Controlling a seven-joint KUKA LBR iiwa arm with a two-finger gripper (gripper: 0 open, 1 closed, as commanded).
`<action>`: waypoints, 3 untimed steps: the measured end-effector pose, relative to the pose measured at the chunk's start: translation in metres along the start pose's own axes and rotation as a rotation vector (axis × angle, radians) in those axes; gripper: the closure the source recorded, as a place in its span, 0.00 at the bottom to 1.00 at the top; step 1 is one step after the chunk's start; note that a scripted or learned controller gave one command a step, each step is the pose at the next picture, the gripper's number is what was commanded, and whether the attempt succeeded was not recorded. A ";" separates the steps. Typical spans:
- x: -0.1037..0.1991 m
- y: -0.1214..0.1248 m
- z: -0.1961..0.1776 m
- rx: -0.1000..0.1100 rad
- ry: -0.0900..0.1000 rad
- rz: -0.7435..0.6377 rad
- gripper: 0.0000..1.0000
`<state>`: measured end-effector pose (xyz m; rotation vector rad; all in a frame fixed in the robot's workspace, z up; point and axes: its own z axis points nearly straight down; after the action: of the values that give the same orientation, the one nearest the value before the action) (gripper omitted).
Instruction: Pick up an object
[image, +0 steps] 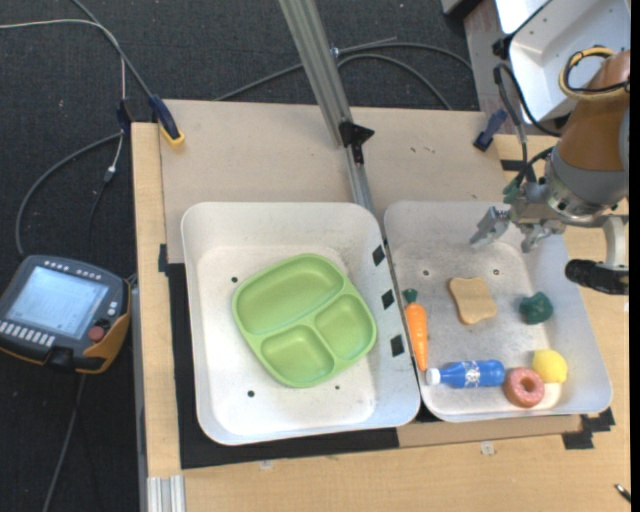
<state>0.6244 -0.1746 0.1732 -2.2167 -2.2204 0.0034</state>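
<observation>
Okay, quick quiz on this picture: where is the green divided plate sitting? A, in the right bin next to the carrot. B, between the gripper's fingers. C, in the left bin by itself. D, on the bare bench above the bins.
C: the green divided plate lies flat in the left bin, while the carrot and the other small items lie in the right bin.

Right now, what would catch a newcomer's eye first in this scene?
Probably the bright green divided plate, lying alone in the left bin. Next, the colourful toys in the right bin: an orange carrot by its left wall, a blue bottle, a pink donut and a lemon near the front. The pincer hangs over that bin's back.
</observation>
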 end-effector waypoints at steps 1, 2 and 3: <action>0.000 -0.007 0.062 0.003 0.001 0.002 0.00; 0.001 -0.005 0.086 -0.009 0.000 0.002 0.00; 0.001 -0.005 0.075 -0.008 -0.002 0.001 1.00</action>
<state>0.6188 -0.1736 0.0977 -2.2226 -2.2244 -0.0030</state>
